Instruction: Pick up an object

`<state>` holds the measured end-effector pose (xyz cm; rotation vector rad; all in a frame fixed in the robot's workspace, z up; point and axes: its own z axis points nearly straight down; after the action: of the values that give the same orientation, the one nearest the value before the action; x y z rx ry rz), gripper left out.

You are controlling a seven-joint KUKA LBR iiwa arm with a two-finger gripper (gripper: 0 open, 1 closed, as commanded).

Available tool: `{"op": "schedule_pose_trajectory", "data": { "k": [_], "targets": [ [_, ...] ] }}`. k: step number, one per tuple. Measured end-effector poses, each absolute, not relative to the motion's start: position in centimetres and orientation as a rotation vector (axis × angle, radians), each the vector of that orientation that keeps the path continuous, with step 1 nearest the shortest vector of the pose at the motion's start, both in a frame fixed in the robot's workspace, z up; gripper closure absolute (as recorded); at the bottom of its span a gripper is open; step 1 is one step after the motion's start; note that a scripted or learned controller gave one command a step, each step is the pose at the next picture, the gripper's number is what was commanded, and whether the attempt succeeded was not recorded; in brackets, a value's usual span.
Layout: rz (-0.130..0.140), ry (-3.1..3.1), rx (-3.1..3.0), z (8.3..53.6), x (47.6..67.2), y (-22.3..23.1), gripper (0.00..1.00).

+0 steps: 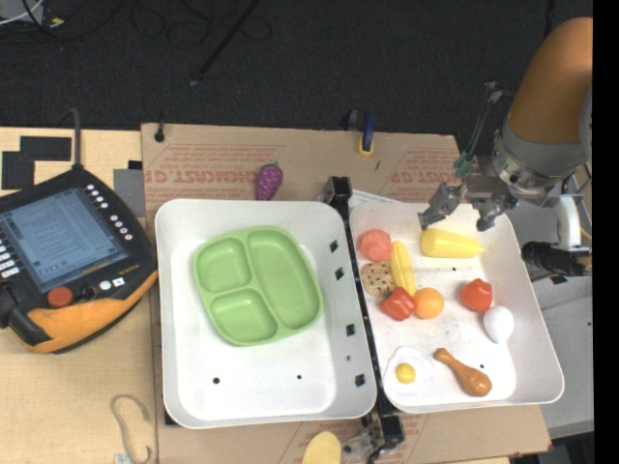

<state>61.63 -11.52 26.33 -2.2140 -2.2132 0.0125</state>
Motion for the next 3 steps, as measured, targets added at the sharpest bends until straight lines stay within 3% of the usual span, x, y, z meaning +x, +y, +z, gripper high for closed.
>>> {"op": "schedule_pose_trajectory", "data": {
  "k": [1, 3],
  "targets": [
    [0.002, -2.221, -2.219, 27.0, 61.8, -11.5, 0.0],
    [0.008, -2.218, -2.215, 14.7, 62.7, -10.9, 0.0]
  ]
}}
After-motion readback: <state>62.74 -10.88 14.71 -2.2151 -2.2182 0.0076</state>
